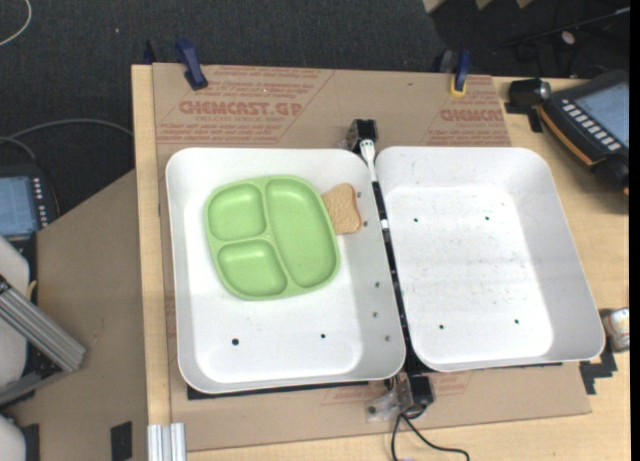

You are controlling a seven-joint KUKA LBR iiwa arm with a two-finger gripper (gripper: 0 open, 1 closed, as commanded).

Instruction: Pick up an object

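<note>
Where the left bin (200, 349) sits, a green tray (271, 237) touches a cracker (343, 209).

My view cuts the tablet (598, 121) off at the right edge; the tan slab (343, 209) beside the green plate (272, 236) has its left side tucked under the plate's rim; the small clip (624, 327) at the right edge is too cropped to identify.

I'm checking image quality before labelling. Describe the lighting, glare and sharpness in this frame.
Camera view: even, soft light; the left bin and right bin look bright, near washed out, with faint shadows; the green divided plate and tan cracker-like piece are slightly soft, not sharply focused.
</note>
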